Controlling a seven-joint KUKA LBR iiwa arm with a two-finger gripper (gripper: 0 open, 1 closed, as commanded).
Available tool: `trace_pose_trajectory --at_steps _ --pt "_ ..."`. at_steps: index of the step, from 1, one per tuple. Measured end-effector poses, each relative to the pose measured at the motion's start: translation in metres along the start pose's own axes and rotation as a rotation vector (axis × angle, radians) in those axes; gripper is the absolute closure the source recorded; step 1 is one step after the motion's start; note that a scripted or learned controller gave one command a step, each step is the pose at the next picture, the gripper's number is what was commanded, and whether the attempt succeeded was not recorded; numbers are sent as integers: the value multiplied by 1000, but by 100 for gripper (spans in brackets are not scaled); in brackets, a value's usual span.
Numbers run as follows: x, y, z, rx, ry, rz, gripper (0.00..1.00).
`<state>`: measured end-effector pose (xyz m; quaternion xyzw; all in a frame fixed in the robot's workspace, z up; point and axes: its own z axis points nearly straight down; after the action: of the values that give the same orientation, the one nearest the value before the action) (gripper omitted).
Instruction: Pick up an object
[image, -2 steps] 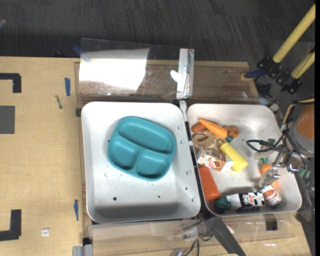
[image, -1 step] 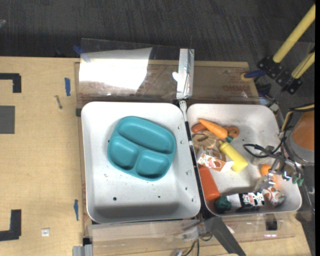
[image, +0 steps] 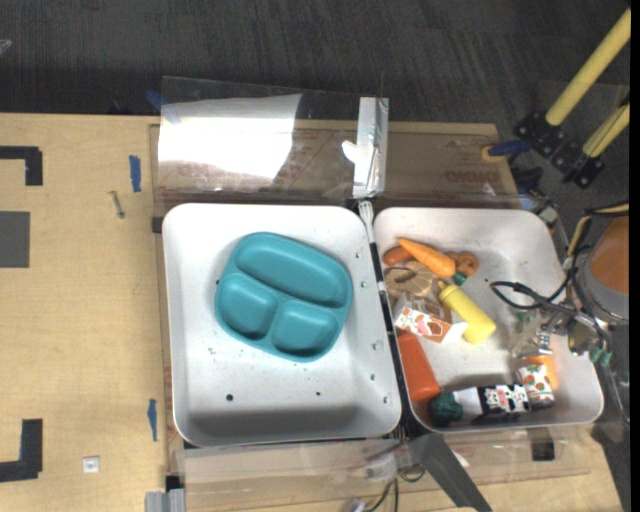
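Take the teal divided plate (image: 284, 294) as your landmark. It lies face up in the left white bin (image: 200, 380), the largest thing on the bench, and sits toward that bin's far half. The right white bin (image: 520, 232) stands just to the right of the plate, its wall touching the left bin's wall.

The arm (image: 612, 262) comes in at the far right of the plate, with its orange band over the right bin's right rim. Below it the gripper (image: 541, 338) hangs among dark cables over the right part of that bin. You cannot tell from here whether it is released or clenched, and nothing can be seen held in it.

Everything you could pick up lies in the right bin, to the right of the plate:
- A red-orange bottle (image: 417, 366) lies closest to the plate, along the bin's left wall.
- A carrot (image: 428, 257) lies at the far side.
- A yellow bottle (image: 466, 311) lies tilted, just beyond the carrot's near side.
- A white carton with red print (image: 422, 322) sits between the red-orange bottle and the yellow one.
- A second carton with orange-red print (image: 537, 379) stands farthest right, just under the gripper.
- A black-and-white carton (image: 505, 398) lies beside that one.
- A small dark green piece (image: 446, 408) sits at the red-orange bottle's near end.

The cartons carry printing, but the lettering is too small to read.
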<state>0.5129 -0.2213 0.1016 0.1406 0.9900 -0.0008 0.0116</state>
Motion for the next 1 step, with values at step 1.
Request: trace_pose_trajectory --at_steps 1 --pt "-64 17 -111 -1 9 -318 100"
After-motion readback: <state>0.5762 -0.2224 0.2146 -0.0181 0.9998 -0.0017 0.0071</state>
